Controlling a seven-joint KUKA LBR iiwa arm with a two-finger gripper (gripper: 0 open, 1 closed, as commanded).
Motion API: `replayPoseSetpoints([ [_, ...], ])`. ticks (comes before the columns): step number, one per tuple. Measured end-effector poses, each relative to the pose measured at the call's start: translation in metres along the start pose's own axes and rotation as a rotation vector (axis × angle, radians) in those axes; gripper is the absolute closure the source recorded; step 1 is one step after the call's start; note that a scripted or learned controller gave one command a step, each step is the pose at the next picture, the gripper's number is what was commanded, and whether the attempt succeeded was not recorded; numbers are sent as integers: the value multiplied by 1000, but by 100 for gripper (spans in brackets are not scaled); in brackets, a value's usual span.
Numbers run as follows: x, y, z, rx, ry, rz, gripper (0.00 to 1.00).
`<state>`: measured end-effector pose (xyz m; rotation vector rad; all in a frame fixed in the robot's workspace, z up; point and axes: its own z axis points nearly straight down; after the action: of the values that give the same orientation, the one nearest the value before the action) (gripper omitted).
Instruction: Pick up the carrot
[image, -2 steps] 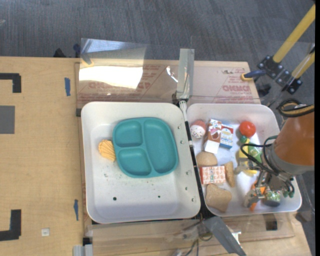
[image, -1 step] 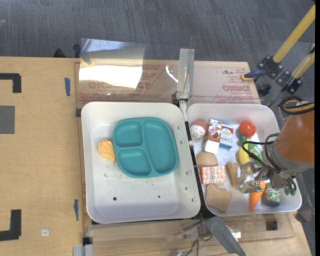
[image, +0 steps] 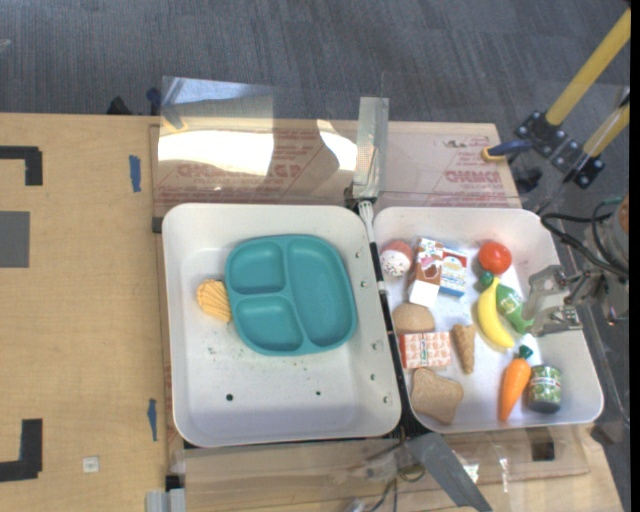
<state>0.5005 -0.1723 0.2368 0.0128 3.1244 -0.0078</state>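
Carrot (image: 514, 386): sits in the right bin (image: 585, 385), down in its near-right corner, pretty much flat on the floor of the bin.
Carrot axis: long way runs roughly top-to-bottom in the camera view with a slight slant, green top end up near the banana, pointy tip aimed at the bin's near wall.
Pincer (image: 550, 300): grey metal bit hanging over the right edge of the same bin, coming in from the right. Honestly can't tell if it's open or closed, the blur and glare eat the detail.
Direction that matters: carrot lies down and a bit left of the pincer in the view, near but clearly apart, nothing held.
Neighbours: small dark green can (image: 545, 388) is just beside the carrot on its right, banana (image: 492, 316) just above its leafy end, a green thing (image: 512, 306) tucked between banana and pincer. Heart-shaped cookie (image: 436, 394) sits off to the left with a gap.
Grip guess: I'd say closing across the narrow width makes sense, so the squeeze runs left-right. The can side is tight, the cookie side has room.
Risk: my bet is the can gets nudged or grabbed instead.
Left bin (image: 190, 390): teal divided plate (image: 292, 292) and a shell cookie (image: 213, 298), not part of this.
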Motion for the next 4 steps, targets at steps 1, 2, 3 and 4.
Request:
replayPoseSetpoints([
  [1, 0, 1, -6, -2, 2, 0, 100],
  [2, -3, 1, -17, -1, -6, 1, 100],
  [3, -5, 1, -28, 1, -15, 2, 100],
  [4, 11, 99, -25, -8, 12, -67, 100],
])
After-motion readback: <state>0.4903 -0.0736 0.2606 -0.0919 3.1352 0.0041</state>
